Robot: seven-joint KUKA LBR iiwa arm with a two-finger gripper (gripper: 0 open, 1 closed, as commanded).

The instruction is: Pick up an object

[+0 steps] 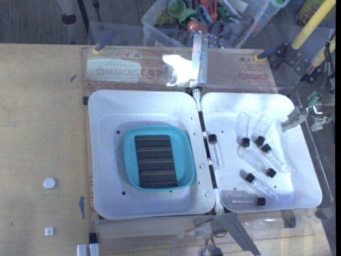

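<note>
Hand [306, 115]: pale metal parts at the far right rim of the right bin [226, 103]; whether it is open or closed cannot be told, and nothing is seen in its grasp.

Clear plastic vials, cylindrical with black caps, lie scattered in that bin, left of and below the hand. The nearest vial [261, 129] lies just beside it, with a second vial [243, 128] alongside. Lower down lie a crossed pair [264, 161], another vial [256, 181], and one [245, 200] against the bin's near wall. A thin vial [214, 151] lies farthest from the hand, by the divider. The smooth white floor between them is bare.

Left bin [101, 143]: farther left, holding a rounded teal tray [130, 159] with a dark ribbed block [156, 160]. The tan bench [37, 116] stretches beyond.
</note>
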